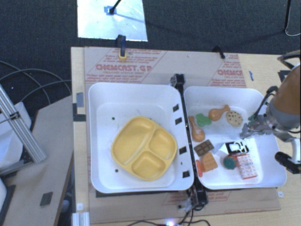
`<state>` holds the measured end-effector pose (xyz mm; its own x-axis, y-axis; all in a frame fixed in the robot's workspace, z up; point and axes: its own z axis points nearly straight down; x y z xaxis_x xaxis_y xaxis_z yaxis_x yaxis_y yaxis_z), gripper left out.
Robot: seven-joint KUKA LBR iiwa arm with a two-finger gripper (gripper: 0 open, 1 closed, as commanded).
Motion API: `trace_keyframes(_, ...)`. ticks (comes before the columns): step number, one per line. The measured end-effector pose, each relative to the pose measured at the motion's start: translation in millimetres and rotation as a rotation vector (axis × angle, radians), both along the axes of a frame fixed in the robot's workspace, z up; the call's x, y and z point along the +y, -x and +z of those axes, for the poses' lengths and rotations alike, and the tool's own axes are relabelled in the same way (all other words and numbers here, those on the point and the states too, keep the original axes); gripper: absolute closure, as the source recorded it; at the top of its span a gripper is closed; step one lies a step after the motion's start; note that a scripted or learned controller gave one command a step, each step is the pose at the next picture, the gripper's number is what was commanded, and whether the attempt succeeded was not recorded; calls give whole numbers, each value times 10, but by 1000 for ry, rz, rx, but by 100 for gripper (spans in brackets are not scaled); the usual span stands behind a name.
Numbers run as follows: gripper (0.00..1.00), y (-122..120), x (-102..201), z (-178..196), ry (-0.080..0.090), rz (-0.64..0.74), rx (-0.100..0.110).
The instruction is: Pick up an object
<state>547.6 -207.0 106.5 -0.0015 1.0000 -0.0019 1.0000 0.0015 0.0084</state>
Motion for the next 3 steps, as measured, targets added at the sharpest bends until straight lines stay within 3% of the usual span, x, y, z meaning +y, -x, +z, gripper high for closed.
trace_keyframes(1,100,635,129,-233,-3,-3,11)
trace_keyframes(2,100,595,122,-114,-1,-1,4)
trace_keyframes(3,0,598,123,-119,-1,-1,5)
